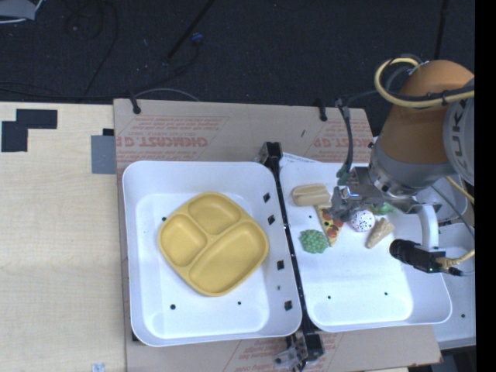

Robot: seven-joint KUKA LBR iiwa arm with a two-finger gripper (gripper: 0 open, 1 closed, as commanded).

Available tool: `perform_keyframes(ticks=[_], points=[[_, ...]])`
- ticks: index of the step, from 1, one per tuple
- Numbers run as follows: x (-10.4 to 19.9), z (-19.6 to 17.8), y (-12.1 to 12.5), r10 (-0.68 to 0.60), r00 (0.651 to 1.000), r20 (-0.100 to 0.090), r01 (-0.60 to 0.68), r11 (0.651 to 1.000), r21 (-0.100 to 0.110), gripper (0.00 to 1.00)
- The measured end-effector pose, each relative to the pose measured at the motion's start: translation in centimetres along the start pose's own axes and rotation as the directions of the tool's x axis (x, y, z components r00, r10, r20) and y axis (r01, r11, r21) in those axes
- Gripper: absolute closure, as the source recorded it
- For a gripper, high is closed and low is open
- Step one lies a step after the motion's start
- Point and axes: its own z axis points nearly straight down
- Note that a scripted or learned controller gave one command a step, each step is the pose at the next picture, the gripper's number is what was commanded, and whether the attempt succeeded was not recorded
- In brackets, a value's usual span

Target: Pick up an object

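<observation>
While gripper (341,208) sits low in right bin (387,304) amid crowded toys, can't tell jaw state; pizza slice (332,231) just below. Risk: clutter w/ broccoli (314,241) deflects grasp.

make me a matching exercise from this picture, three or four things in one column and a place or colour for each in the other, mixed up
Things:
1. divided plate
2. broccoli piece
3. white dotted ball
4. tan block

Descriptions:
A. green, in the right bin near its left wall
B. yellow, lying in the left bin
C. light brown, nearest the far edge of the right bin among the toys
D. white with dark spots, beside the pincer

Pairs: 1-B, 2-A, 3-D, 4-C
</observation>
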Motion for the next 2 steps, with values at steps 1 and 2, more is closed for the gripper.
perform_keyframes(ticks=[1, 2], points=[[5.4, -0.6, -1.3, -0.002, 1.0, -0.001, 0.002, 1.0, 0.001, 1.0], [10.4, 0.3, -3.2, 0.001, 1.0, 0.001, -0.001, 1.0, 0.002, 1.0]])
